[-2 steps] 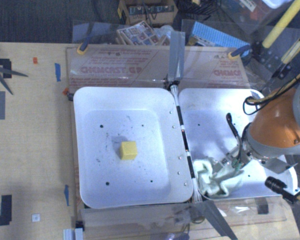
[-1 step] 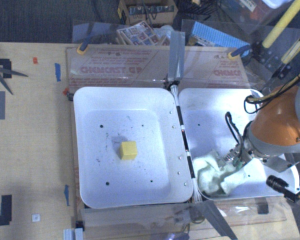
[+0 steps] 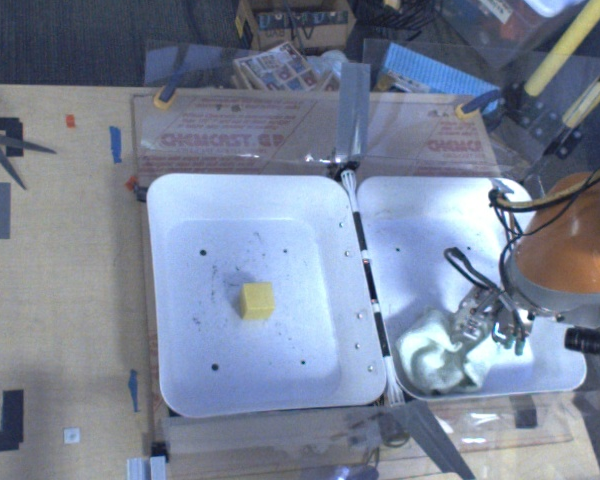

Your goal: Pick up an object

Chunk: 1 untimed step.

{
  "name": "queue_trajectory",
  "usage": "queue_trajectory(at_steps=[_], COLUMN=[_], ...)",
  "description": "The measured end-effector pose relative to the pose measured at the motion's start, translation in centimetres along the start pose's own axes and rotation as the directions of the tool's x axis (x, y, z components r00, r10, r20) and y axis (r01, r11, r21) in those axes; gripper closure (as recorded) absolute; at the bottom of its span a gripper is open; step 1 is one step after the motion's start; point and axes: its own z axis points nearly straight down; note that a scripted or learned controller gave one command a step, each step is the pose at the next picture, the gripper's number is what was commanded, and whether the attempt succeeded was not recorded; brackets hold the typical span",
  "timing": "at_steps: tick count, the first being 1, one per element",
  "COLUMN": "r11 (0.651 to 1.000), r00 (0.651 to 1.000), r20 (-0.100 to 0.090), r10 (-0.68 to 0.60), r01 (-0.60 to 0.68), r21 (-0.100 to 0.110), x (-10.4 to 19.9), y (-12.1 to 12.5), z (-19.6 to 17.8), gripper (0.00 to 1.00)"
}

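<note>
We saw the gripper (image 3: pixel 477 320) low in the right bin (image 3: pixel 420 218), at one o'clock of a pale crumpled object (image 3: pixel 435 360); its grasp we could not tell.

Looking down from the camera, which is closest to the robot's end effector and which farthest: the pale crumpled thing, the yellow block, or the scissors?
From the end effector, at the near side of the right bin:
1. Pale crumpled thing, in the same bin, just below and left of it.
2. Yellow block, in the middle of the left bin.
3. Scissors, out on the bench at the far left edge.

Orange-banded grey arm (image 3: pixel 565 253), black cables (image 3: pixel 515 208)
</note>
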Motion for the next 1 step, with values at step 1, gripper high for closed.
queue_trajectory(at_steps=[1], r11=[0.989], r00=[0.989], r20=[0.003], r10=[-0.147], r01=[0.147], r21=[0.004], x=[2.03], y=[3.16], z=[-0.07], gripper=[1.0])
